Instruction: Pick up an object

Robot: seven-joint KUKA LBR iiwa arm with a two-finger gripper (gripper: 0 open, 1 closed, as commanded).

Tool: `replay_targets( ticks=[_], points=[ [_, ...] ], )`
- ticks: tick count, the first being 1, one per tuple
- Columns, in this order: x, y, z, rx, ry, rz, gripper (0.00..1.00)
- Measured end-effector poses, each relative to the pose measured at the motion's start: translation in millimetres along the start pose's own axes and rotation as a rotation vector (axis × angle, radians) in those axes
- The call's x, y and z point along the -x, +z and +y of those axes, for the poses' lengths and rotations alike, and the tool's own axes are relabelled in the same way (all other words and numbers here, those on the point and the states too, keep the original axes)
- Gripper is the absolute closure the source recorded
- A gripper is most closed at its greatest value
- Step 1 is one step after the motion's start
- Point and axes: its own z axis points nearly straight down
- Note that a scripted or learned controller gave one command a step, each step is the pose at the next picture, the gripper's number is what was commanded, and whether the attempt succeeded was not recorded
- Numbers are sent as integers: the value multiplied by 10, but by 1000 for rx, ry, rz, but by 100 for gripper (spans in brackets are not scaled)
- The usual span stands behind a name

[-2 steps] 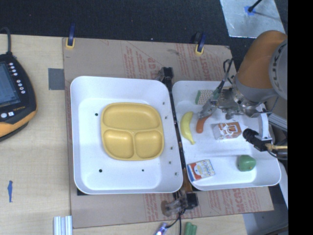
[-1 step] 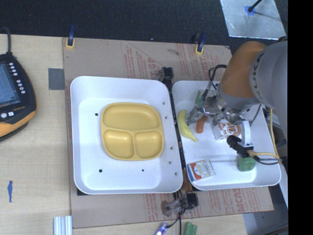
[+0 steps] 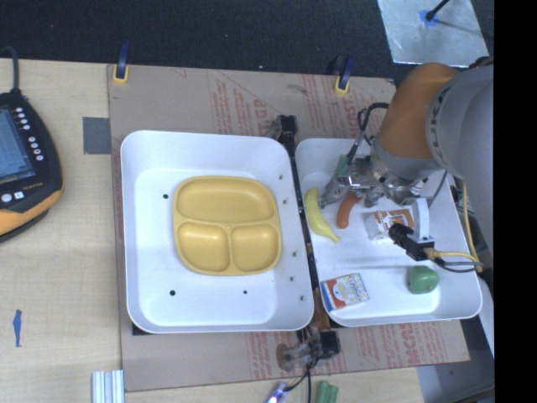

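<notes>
Hot dog (image 3: pixel 343 212): small, orange-red, upright-ish in right bin (image 3: pixel 377 309), beside banana (image 3: pixel 320 217); top end partly hidden under gripper (image 3: pixel 357 187). Finger state: can't tell, blurred by wrist hardware. Left bin (image 3: pixel 143 225) w/ yellow tray (image 3: pixel 226 223).

- A pale wooden bench (image 3: pixel 59 309) carries a brown cardboard sheet (image 3: pixel 210 99).
- Blue-and-yellow clamps (image 3: pixel 122 64) pin its far edge.
- Dark carpet floor (image 3: pixel 210 15) lies beyond.
- A black-and-orange pendant (image 3: pixel 21 166) rests at left.
</notes>
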Motion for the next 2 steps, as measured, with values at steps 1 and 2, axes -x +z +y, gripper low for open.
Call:
replay_targets(
  ticks=[1, 2],
  points=[
    [169, 0, 181, 1, 4, 2, 0],
    [231, 3, -18, -2, 2, 1, 0]
  ],
)
